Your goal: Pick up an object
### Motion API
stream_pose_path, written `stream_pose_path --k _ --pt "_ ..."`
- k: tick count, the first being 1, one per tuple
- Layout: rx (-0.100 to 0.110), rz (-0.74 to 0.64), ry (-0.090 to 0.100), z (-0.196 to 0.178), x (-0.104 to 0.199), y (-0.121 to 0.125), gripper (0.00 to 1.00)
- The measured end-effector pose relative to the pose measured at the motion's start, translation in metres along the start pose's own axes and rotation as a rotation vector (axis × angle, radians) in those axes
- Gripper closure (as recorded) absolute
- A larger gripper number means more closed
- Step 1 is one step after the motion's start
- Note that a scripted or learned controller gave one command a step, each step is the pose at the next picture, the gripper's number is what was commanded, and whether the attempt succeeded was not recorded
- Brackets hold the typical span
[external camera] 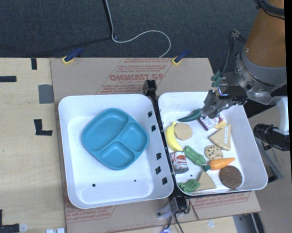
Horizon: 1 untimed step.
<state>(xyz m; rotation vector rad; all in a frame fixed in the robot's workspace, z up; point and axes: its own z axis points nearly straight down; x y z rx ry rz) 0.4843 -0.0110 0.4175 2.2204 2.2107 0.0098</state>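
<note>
My gripper [211, 107] hangs low over the back part of the right bin [253, 147]. Its tip is just above a dark green pepper [188, 117] and a small dark red and white packet [209, 123]. Whether it touches either one is unclear. Below them lie a banana [171, 136], a tan round biscuit [183, 131], a cheese wedge [222, 137], a chip cookie [213, 151], a green pickle [195, 156], a carrot [221, 162], a small can [179, 162] and a brown round cookie [231, 177].
The left bin [73, 155] holds a blue divided plate [115, 138]. A sandwich triangle [206, 181] and a green leafy piece [189, 186] lie at the right bin's front. The divider [159, 137] between the bins carries black clips. A white cable [137, 37] lies behind the bins.
</note>
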Motion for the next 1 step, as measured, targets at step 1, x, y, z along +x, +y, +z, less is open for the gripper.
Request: stream_pose_path --k 1 --pt "0.013 -0.010 0.002 0.0107 0.0526 -0.0011 1.00"
